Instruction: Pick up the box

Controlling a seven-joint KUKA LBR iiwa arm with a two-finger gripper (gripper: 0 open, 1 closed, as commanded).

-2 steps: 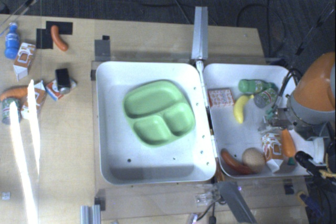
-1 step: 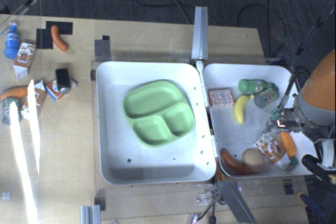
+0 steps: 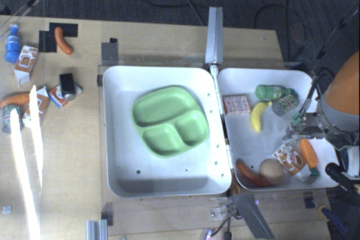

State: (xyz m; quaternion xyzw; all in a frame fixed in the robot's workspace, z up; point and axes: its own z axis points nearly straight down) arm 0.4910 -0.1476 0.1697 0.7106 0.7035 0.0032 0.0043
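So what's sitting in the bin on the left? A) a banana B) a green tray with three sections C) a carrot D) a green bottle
B: the green divided tray lies alone in the left bin, while the banana, green bottle and carrot all sit in the right bin.

Grey arm [image 3: 343, 121], orange band, black cables
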